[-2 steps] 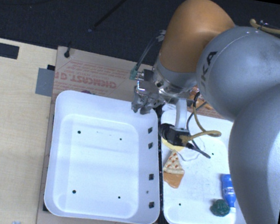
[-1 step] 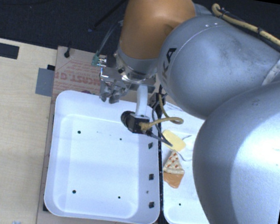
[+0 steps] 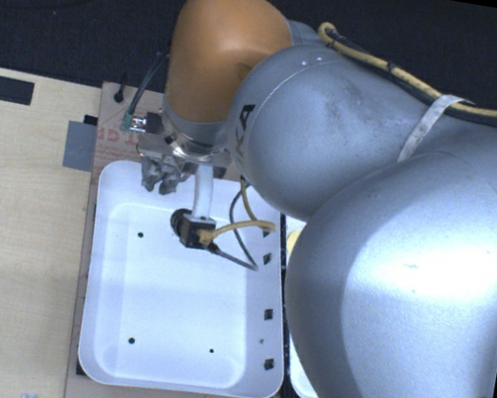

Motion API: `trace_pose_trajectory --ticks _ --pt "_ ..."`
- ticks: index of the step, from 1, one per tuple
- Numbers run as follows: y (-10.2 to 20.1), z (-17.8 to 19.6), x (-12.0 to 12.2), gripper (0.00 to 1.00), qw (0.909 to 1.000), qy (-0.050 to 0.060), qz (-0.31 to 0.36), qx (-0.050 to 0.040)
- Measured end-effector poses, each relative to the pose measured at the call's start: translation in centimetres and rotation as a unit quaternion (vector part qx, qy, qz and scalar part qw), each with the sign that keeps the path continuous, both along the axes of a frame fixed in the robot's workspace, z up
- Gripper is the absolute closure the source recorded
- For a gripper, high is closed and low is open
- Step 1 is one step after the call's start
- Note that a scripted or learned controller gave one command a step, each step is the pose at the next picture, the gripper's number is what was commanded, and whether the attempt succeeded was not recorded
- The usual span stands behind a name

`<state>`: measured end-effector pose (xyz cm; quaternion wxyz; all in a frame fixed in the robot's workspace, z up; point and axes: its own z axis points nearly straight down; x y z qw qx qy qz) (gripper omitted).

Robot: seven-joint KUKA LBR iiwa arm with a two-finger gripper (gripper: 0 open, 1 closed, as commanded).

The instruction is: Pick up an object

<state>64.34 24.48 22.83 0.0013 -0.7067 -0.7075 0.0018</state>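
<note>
My gripper (image 3: pixel 163 175) hangs over the far left corner of the left white bin (image 3: pixel 105 311), just inside its back rim. From the wrist, a white post ends in a small black part (image 3: pixel 189 229) with yellowish cables, above the bin's floor. The orange band (image 3: pixel 221 55) and the big grey arm sit above and to the right. The bin's floor is plain white with a few small dark dots (image 3: pixel 131 341). My arm covers most of the right bin (image 3: pixel 301 388).
A pale wooden board (image 3: pixel 5 227) lies left of the bins, with dark patches at its far edge. Black clips (image 3: pixel 271 316) sit along the divider between the bins. A yellowish sliver (image 3: pixel 293 239) peeks out beside the arm.
</note>
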Motion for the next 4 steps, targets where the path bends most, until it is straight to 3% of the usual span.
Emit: trace_pose_trajectory --ticks 1,2,3,4 --pt "-0.1 1.2 0.0 1.00 1.0000 0.000 0.001 -0.0004" --pt "0.0 1.1 0.0 0.00 1.0000 0.001 0.002 -0.0006" --pt "-0.1 13.6 -4.4 0.00 1.0000 -0.006 0.001 0.0029" --pt "0.0 13.7 -4.4 1.00 1.0000 0.000 0.003 -0.0005"
